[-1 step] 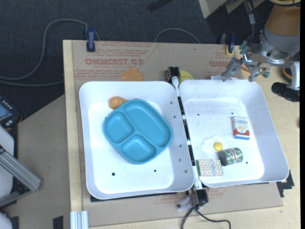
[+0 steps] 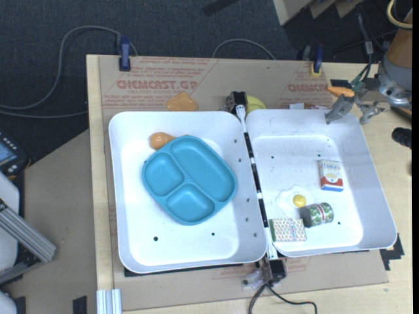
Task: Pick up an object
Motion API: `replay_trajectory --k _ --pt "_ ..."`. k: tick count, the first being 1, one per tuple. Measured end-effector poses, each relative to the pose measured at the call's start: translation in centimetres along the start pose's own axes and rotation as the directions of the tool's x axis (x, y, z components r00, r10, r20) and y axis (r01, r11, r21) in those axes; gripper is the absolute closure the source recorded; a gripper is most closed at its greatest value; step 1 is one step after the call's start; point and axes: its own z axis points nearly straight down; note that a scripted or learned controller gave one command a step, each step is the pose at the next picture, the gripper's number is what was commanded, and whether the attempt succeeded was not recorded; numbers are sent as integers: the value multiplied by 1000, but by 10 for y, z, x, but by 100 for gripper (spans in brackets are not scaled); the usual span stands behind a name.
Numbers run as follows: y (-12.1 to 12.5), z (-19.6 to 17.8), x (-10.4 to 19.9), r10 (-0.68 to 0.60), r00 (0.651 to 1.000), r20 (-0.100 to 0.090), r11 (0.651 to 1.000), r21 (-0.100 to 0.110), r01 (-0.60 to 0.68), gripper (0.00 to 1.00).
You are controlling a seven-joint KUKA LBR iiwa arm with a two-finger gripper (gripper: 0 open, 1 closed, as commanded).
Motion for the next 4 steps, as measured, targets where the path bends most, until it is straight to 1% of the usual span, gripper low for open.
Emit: replay_trajectory --k 1,2,3,4 --pt "-92 4 31 -1 1000 -4 1000 8 1 0" --pt "-84 85 9 -3 1000 -3 1000 6 3 0" --pt "-83 70 9 -3 1000 0 1000 -2 3 100" --pt "-83 70 9 -3 1000 0 1000 -1 3 0"
